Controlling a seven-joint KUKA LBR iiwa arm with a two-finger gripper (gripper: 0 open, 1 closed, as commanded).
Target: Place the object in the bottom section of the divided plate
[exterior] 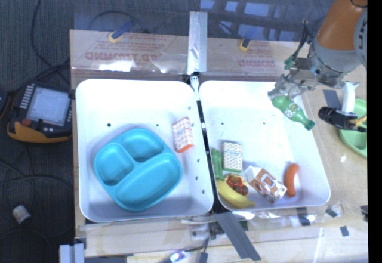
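The jaws (288,90) of the grey arm hang over the far right part of the right white bin (310,136), and a green plastic bottle (290,108) is seen between them, its body slanting down to the right just below them. How wide the jaws stand cannot be told exactly. The blue divided plate (138,167) lies in the left white bin (89,136), well apart from the jaws, to their left and nearer the camera. A small white and orange carton (182,135) stands just beside the plate. A yellow banana (234,196) and an orange sausage-shaped toy (290,179) lie in the right bin, nearer the camera than the jaws.
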